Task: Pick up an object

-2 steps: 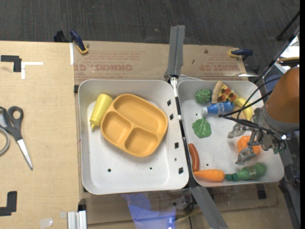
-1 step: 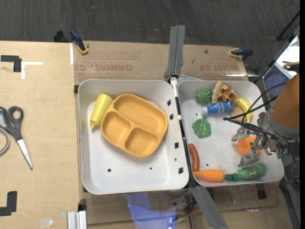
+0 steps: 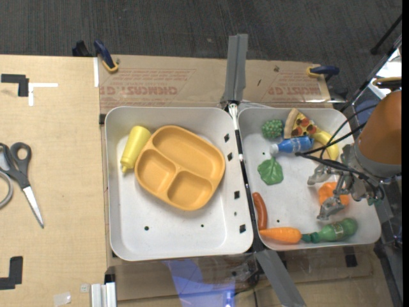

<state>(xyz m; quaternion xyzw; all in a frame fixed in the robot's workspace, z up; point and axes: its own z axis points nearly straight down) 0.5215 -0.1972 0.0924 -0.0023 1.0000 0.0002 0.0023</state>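
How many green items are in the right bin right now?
3: broccoli at the far-left corner, leaf beside the divider, green vegetable along the near edge. The gripper may hide more.

This looks like a robotics lab or test workshop. Two shallow white plastic bins (image 3: 121,235) sit on a pale wooden surface (image 3: 51,139) over flattened brown cardboard (image 3: 160,82) held by blue clamps (image 3: 105,55). Black tape marks (image 3: 16,85) and grey-handled scissors (image 3: 22,178) lie at the left; dark carpet floor (image 3: 192,11) runs along the top.
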